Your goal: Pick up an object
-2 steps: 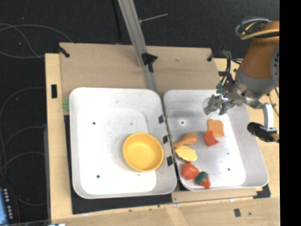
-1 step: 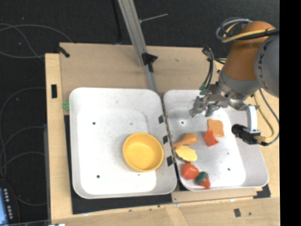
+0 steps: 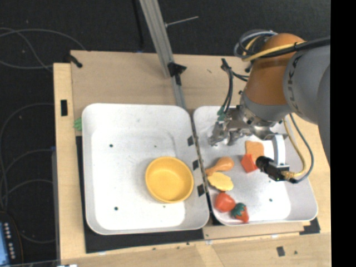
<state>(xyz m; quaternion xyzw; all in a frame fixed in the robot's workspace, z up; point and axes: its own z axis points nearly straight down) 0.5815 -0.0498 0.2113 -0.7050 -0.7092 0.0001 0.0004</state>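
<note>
A: Gripper [image 3: 221, 133] over right bin [image 3: 300, 204], near its 10 o'clock corner. Fingers? Can't tell how wide, nothing seen held.

B: Toy foods [image 3: 222, 174] at 6 o'clock of gripper. Yellow bowl [image 3: 169, 179] in left bin [image 3: 111, 149].

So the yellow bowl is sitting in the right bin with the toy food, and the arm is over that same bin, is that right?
Not quite. The camera view shows the yellow bowl in the left bin, by its right wall. The toy food lies in the right bin, and the arm is over that right bin, as you said.
</note>
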